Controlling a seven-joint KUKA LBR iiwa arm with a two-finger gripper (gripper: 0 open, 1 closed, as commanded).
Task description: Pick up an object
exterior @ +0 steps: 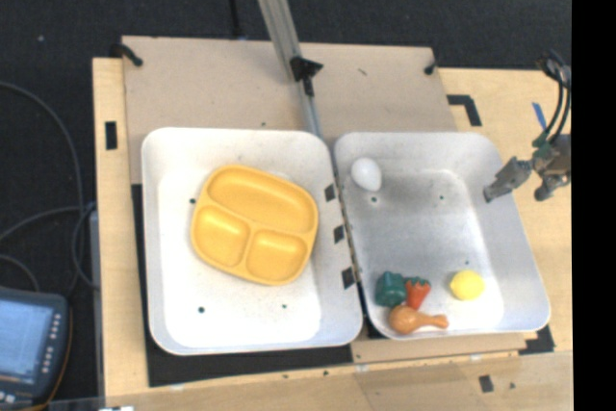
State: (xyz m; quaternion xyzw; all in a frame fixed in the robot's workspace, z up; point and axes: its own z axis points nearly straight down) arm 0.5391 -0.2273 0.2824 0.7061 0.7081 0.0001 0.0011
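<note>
Gripper [525, 178] at right bin [500, 236] edge, jaws spread, pinching nothing; 4 small items clustered near front wall, yellow ball [467, 285] likeliest target.

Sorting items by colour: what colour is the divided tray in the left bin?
Yellow-orange. The divided tray shows plainly in the camera view, lying in the left bin.

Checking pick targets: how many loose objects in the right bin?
5. A white egg near the far-left corner; along the near edge, a green piece, red piece, orange drumstick and yellow ball. None looks hidden.
</note>
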